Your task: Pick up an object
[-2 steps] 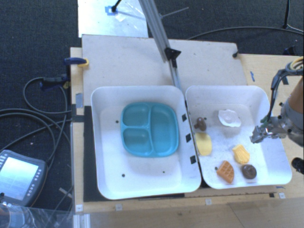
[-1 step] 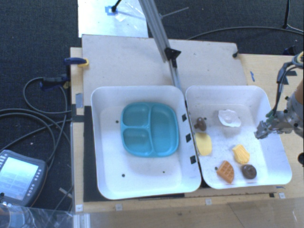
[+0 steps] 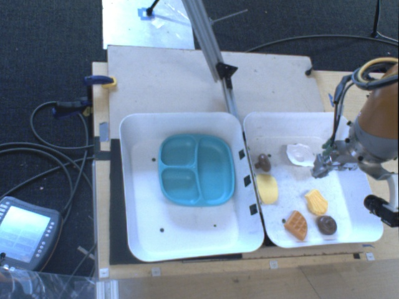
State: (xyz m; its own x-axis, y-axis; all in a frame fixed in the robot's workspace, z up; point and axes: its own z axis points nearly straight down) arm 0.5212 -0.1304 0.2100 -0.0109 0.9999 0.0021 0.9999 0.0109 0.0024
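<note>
The two-finger gripper (image 3: 322,166), finger state impossible to tell, hovers beside the crumpled white object (image 3: 299,154) in the right white bin (image 3: 355,229), apparently approaching; next it must descend and close.

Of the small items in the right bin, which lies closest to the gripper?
The white crumpled item, just left of the gripper. The yellow piece, waffle and brown round lie farther toward the bin's near edge.
</note>
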